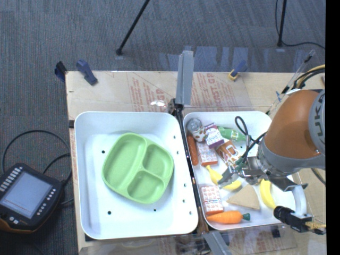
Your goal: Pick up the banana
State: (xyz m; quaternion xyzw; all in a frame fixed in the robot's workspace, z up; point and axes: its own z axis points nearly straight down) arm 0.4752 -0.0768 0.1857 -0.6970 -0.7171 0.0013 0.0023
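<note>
The pincer (229,175) sits low in the right bin (265,118), and I honestly can't tell how far open it is or whether it has hold of anything; the tips blur into the clutter. Right at its tip there's a banana (222,179), partly covered by the metal, so its full shape is hard to read. What shows runs from upper left to lower right, bending under the pincer. To the pincer's right, near the bin's right wall, lies a second banana (267,194), long axis roughly up and down, one end tucked under the arm (295,134).

Just below the pincer is a wedge of bread (246,200), and further below that a carrot (229,217) lies along the bottom rim. Down-left is a small red box (211,198). Up and left are packets and a can (194,127), all crowded, so there's not much free room on that side.

Well off to the left, the other bin (87,142) has a green divided plate (138,167) with plenty of open white floor around it.
</note>
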